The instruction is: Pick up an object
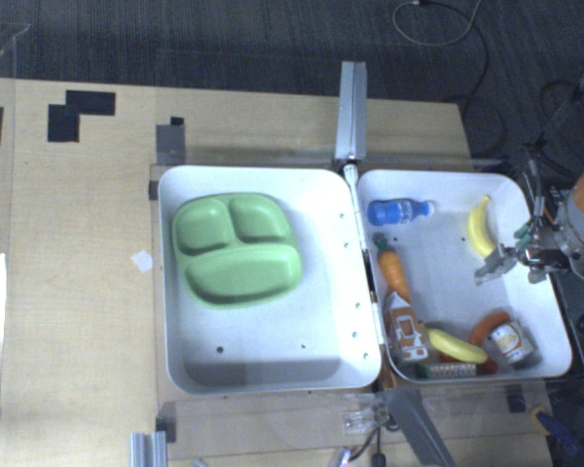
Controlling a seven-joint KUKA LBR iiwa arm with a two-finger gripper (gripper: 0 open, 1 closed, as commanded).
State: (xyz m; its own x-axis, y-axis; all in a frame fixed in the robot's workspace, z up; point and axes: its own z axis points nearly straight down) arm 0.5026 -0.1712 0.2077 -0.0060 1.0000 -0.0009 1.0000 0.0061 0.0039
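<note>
We're at approach: gripper (514, 259) spread apart, holding nothing, just beside the upright banana (480, 228); next, descend and clamp.

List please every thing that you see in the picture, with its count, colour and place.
bins: 2, white, side by side on the bench
tray: 1, green, three compartments, in the left bin
bottle: 1, blue, lying at the far left of the right bin
bananas: 2, yellow, one at the far right of the right bin, one at its near edge
carrot: 1, orange, along the right bin's left wall
carton: 1, brown and white, near left of the right bin
can: 1, red and white, near right corner of the right bin
cable: 1, dark, on the floor beyond the bench
hand: 1, grey, over the right bin's right side, beside the far banana
</note>
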